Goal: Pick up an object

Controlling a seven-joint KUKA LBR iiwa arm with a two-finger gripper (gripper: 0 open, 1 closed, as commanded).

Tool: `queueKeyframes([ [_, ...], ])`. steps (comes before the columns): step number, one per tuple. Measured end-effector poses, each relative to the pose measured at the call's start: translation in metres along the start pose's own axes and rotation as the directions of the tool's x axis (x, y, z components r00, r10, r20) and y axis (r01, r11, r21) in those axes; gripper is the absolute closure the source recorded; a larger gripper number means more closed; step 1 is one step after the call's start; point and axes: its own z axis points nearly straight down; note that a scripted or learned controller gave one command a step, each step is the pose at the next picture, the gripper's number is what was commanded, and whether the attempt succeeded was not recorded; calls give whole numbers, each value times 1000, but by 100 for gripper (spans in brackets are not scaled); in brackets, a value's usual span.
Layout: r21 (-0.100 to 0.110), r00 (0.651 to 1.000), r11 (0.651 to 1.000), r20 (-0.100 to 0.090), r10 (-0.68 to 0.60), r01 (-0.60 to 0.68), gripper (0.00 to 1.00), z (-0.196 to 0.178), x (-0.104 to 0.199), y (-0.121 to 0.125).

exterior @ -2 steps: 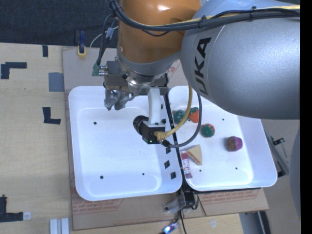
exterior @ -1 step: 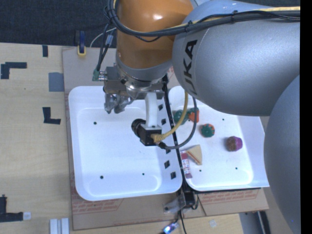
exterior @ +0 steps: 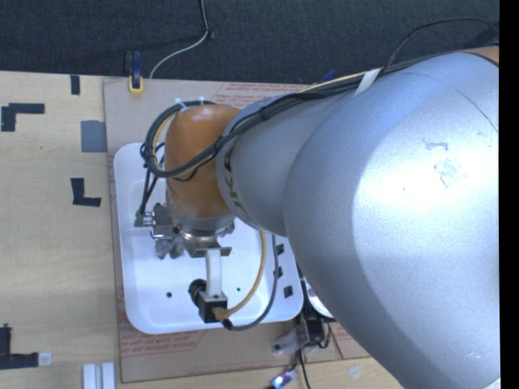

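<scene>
The grey arm with its orange band [exterior: 195,164] reaches in from the right and hangs over the left white bin [exterior: 132,241]. My gripper [exterior: 185,245] points down into that bin, near its middle, and the wrist above hides most of it. The bare bin floor to the left and front of the gripper carries two small dark dots and no loose object. The arm's bulk hides the bin's right part.
The bins rest on a brown cardboard sheet [exterior: 117,120] on the wooden bench [exterior: 49,241]. Black tape marks [exterior: 81,193] lie on the bench at left. A yellow clamp [exterior: 135,83] sits at the sheet's far corner. The arm hides nearly all of the right bin.
</scene>
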Motion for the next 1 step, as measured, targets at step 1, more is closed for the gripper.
queueKeyframes([
  [1,-23,1000,1000,-10,1,-2,100,-100,-29,-28],
])
